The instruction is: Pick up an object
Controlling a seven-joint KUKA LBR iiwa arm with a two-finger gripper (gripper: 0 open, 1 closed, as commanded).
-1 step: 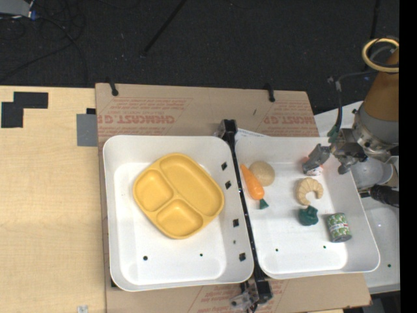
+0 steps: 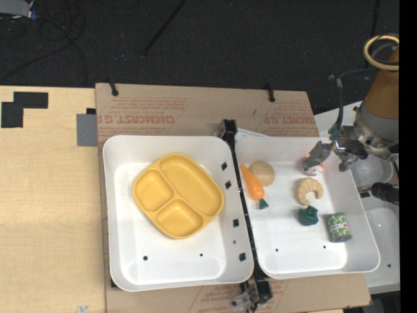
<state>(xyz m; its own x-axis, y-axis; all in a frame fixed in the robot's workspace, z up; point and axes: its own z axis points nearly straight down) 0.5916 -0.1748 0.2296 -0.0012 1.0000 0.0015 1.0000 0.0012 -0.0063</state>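
A croissant [image 2: 310, 190] lies in the right bin [image 2: 365, 256], near a green toy [image 2: 308, 216] and a can [image 2: 338, 227]. The gripper [image 2: 317, 158] hovers just above it at the bin's far edge, jaws closing on something small and pale, unidentifiable. A weak pinch could drop it.

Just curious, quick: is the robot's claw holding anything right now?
Gripper: over the right bin; cannot tell whether it holds anything.

2 bins [image 2: 130, 175]: smooth glossy white plastic | tray [image 2: 178, 194]: matt yellow plastic | backing board [image 2: 195, 113]: printed brown cardboard | bench [image 2: 45, 201]: pale wood grain
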